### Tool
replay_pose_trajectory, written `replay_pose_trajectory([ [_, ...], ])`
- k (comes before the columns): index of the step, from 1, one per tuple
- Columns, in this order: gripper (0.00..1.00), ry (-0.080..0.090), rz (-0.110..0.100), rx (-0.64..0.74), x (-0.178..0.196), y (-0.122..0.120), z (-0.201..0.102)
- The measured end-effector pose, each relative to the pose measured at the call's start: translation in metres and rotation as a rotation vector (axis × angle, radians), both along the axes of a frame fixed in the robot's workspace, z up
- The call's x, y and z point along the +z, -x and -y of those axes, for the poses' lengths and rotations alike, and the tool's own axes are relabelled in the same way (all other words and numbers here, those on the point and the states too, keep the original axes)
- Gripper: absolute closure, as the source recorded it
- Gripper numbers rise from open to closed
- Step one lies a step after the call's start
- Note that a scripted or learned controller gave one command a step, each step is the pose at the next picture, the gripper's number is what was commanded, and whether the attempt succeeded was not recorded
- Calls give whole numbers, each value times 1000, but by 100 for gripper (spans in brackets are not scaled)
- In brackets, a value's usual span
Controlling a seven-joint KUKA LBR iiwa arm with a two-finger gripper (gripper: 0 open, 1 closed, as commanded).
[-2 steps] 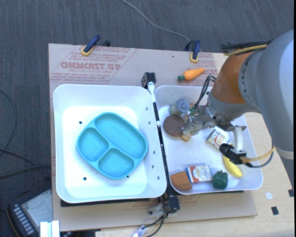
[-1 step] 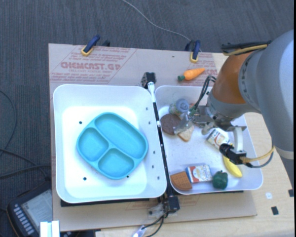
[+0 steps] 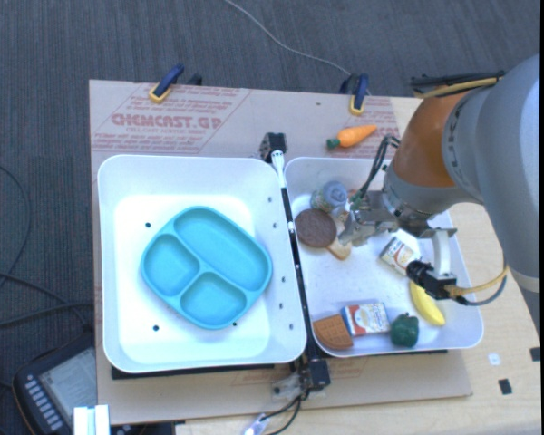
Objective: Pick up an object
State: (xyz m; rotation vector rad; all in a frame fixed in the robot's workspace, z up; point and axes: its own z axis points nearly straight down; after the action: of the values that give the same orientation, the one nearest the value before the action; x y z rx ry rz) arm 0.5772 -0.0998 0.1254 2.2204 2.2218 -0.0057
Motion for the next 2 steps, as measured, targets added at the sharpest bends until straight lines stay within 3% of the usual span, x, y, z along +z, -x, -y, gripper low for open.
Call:
replay_pose_trajectory([
  [1,100,0,3,0,23,-76,56],
  [2,0,-1,2,0,23,-76,55],
])
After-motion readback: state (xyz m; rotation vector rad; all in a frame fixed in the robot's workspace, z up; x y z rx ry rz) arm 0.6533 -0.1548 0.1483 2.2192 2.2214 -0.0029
